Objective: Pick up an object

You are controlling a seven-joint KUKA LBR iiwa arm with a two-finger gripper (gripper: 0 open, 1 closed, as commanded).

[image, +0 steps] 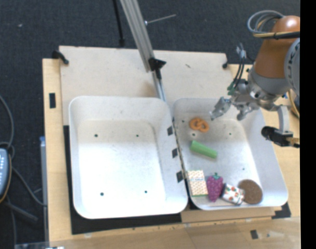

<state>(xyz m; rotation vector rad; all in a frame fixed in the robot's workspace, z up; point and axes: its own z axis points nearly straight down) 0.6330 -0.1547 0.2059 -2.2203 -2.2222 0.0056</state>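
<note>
Camera view, landmark: the right bin (pixel 261 154), everything below is placed off that.
Pincer: the pincer (pixel 231 109) hangs over the bin's far end, fingers spread fairly wide, nothing between them, touching nothing I can make out.
Nearest thing: orange pretzel-looking ring (pixel 199 124), just left of the pincer tips on the bin floor.
Mid bin: green block (pixel 203 149) lying flat near the left wall, tilted a bit.
Near edge crowd: a checkered box (pixel 197 182), a purple fruit toy (pixel 215 187), a small red-and-white piece (pixel 232 193) and a brown disc (pixel 250 190), lined up along the near wall, pretty much touching each other.
Open room: the bin's middle and right side are bare floor, loads of space.
Left bin (pixel 121 154): butts right up against the right bin's left wall.
Desk (pixel 106 71): bare strip beyond both bins, with a metal post (pixel 140 32) slanting up from it.
</note>
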